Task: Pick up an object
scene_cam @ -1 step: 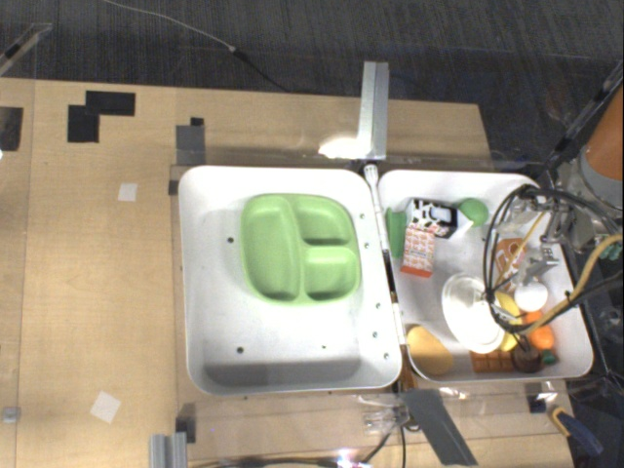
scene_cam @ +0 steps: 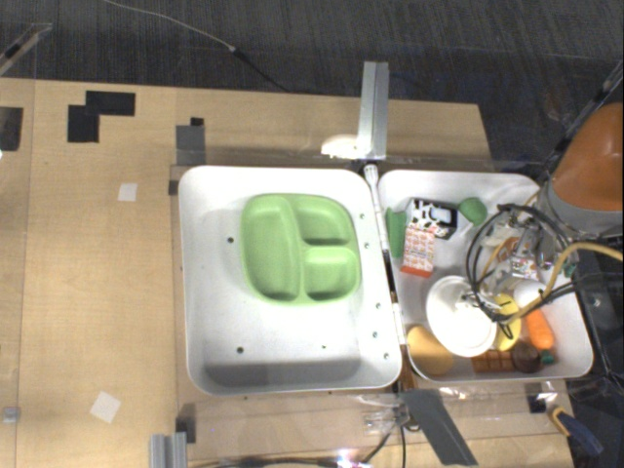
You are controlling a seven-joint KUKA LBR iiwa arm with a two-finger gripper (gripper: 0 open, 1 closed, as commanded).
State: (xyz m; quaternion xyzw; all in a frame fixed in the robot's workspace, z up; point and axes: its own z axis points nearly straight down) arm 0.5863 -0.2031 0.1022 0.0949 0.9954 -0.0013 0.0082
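The right bin (scene_cam: 575,364) holds several small objects. Among them are a white round bowl (scene_cam: 458,328), an orange carrot-like piece (scene_cam: 539,330), a yellow piece (scene_cam: 506,334), a brown block (scene_cam: 494,361), a tan rounded piece (scene_cam: 427,345), a red-and-white printed packet (scene_cam: 421,244), a green stick (scene_cam: 395,230) and a small green lump (scene_cam: 473,209). My gripper (scene_cam: 492,295) hangs low over the right half of this bin, at the right rim of the white bowl. Cables around the wrist (scene_cam: 512,247) hide its tip.
The left bin (scene_cam: 205,359) holds a light green divided tray (scene_cam: 297,247). A metal post (scene_cam: 373,105) stands behind the seam between the bins. The grey and orange arm (scene_cam: 590,169) covers the right bin's far right corner. Bare wooden bench (scene_cam: 88,291) lies to the left.
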